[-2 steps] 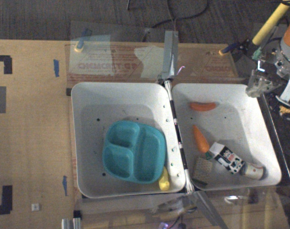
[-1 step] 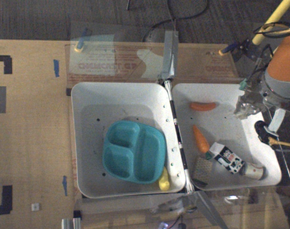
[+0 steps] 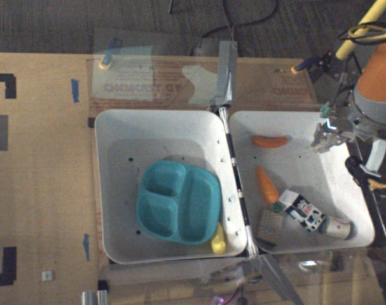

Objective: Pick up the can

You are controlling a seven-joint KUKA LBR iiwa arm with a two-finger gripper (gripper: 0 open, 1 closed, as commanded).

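White plastic forms both shallow bins, which sit side by side in the lower middle of the frame. Nearest the bottom edge, in the left bin [image 3: 110, 132], a small yellow piece [image 3: 218, 240] lies against the lower right corner, touching the edge of a teal divided plate [image 3: 178, 202] that fills much of that bin's floor. In the right bin [image 3: 345, 176], along its lower wall, a grey-brown sponge [image 3: 269, 225] lies at the lower left. Just to its right is a small carton [image 3: 302, 211] with a black-and-white cow pattern, tilted on its side. The can [image 3: 337, 227] lies on its side at the lower right of this bin, its end close against the carton. Slightly higher, an orange carrot [image 3: 267, 185] lies slantwise near the bin's left wall, its lower end just beside the carton. Higher still, near the top wall, an orange sausage-shaped piece [image 3: 270, 142] lies level.

At the right edge of the frame, the gripper [image 3: 324, 137] hangs over the upper right part of the right bin, well apart from the can. Whether its jaws are open or closed cannot be told from this view. Above it the arm [image 3: 374, 84] shows its orange band. Beyond the bins lies a brown board [image 3: 40, 170], then dark carpet [image 3: 84, 11] across the top of the frame.
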